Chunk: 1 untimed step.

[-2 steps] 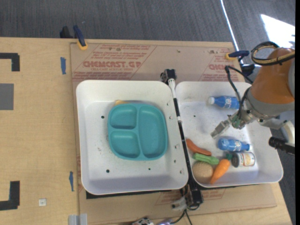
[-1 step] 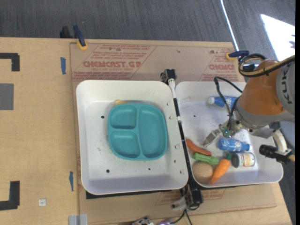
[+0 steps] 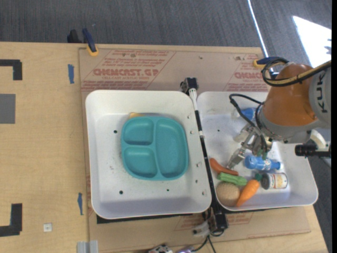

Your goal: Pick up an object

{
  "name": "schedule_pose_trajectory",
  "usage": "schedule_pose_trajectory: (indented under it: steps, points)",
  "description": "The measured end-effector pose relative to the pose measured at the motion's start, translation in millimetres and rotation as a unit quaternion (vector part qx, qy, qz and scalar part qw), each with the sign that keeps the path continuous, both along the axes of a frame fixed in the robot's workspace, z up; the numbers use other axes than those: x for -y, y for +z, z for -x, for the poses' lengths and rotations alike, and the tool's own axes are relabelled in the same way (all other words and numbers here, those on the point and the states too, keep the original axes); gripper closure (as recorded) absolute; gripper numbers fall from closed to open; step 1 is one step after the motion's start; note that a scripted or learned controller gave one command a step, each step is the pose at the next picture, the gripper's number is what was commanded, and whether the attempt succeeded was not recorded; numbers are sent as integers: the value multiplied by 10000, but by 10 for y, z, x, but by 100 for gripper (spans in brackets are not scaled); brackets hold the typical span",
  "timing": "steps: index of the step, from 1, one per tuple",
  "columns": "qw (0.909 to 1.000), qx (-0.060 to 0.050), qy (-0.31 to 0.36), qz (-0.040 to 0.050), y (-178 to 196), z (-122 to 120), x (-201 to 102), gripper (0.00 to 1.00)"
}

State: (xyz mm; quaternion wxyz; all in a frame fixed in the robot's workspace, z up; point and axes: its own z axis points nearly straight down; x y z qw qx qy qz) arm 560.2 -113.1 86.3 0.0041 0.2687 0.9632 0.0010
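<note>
A cardboard-covered surface (image 3: pixel 42 141) carries two shallow white bins side by side. The left bin (image 3: pixel 105 194) holds a teal plate (image 3: pixel 155 146) with three compartments and a yellowish edge peeping out behind it. The arm (image 3: pixel 289 101), grey with an orange band, reaches over the right bin (image 3: pixel 300 194), and its tool (image 3: pixel 243 153) hangs low above a cluster of toys at that bin's near side. Whether the tool is open or closed cannot be told from this angle, and nothing shows in its grip.

Nearest the tool lies a blue toy (image 3: pixel 258 163), the likeliest target, just beside the tool's tip; its shape is too blurred to make out. Beside it rests a small jar (image 3: pixel 276 181) on its side, long axis running left to right. A carrot (image 3: pixel 248 191) points its narrow end toward the near-left corner, touching a round tan ball (image 3: pixel 227 193). A green pod (image 3: pixel 233 179) and a red-orange strip (image 3: pixel 221 167) lie slantwise, both running from upper left to lower right.

These look like light, stiff plastic pieces, probably smooth and apt to slip; the carrot would best be taken across its thick middle, square to its long axis.
</note>
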Motion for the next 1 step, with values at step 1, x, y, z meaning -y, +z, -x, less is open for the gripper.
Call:
schedule_pose_trajectory:
  steps: [1]
  points:
    - [9833,-7,1819,11,-2,-365,23,0]
